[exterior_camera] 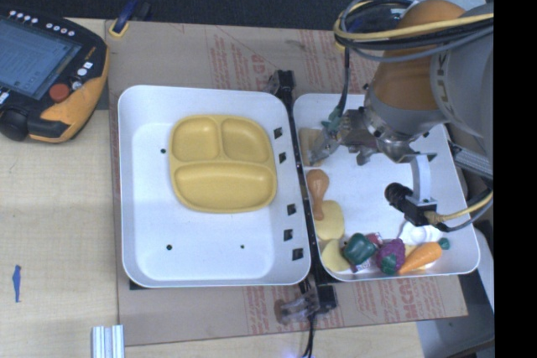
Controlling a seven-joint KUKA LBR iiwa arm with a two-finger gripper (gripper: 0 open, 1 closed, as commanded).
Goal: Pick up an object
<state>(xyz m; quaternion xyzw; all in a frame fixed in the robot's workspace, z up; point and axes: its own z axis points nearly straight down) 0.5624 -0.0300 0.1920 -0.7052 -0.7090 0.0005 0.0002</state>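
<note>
one arm is hanging over the right white bin (453,180), its tool (336,138) sitting near the bin's upper-left corner; whether it is apart or together, i cannot tell. the tan pear-shaped toy (316,183) is lying just below the tool, long axis running up-down, nothing gripping it.

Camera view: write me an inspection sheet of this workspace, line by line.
Surface: wooden bench with cardboard sheet under two white bins.
Job's things: right bin holds toy carrot, green pepper, purple piece, yellow pieces, a tan piece.
Clutter: yellow divided plate in left bin.
Grippers: gripper low over right bin's upper left corner; finger state unclear.
Cables: yellow-black bundle looped over the arm.
Surroundings: teach pendant on the bench, left; dark floor behind.
</note>
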